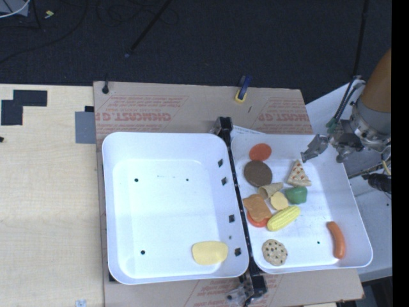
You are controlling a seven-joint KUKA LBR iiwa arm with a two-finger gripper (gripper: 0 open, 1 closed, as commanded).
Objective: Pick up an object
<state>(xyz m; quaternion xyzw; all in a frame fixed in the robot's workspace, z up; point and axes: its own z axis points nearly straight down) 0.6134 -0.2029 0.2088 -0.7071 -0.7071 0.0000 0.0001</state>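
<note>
Toy food fills the right bin [358, 235], ten pieces by my count; the left bin [121, 171], the other of the two white bins, has one yellow piece [209, 252] near its front right corner. Around the brown disc [257, 173]: a red round [260, 151] behind, a pizza wedge [298, 174] to its right, corn cob [283, 218] and cookie [275, 252] in front, a sausage [336, 239] far right. The gripper [319, 146] hangs over the right bin's back edge, fingers parted, nothing between them.

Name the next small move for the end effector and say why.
Probably lower the end effector slightly toward the pizza slice just below it in the right bin. It hovers above that bin's upper right and nothing sits between its fingers, so the slice is the closest target.
</note>
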